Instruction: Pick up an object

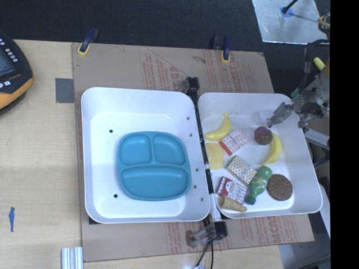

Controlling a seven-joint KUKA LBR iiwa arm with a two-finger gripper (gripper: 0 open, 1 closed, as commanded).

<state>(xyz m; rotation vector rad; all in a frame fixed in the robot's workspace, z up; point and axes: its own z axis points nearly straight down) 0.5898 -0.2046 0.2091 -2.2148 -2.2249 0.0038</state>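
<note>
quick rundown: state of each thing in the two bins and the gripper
blue divided plate: flat in the left bin, compartments bare
right bin: holds all the toy food
two bananas: lying loose, apart
plum: loose, beside the right-hand banana
green bottle: on its side
brown cookie: flat, beside the bottle
three small boxes: lying loose
gripper: over the right bin's upper right corner, holding nothing

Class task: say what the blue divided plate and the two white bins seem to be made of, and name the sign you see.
Blue divided plate: probably moulded plastic, matte; even colour, rounded compartment ridges. Left white bin and right white bin: likely thin plastic with a slight sheen; smooth rounded rims and soft highlights.
</note>
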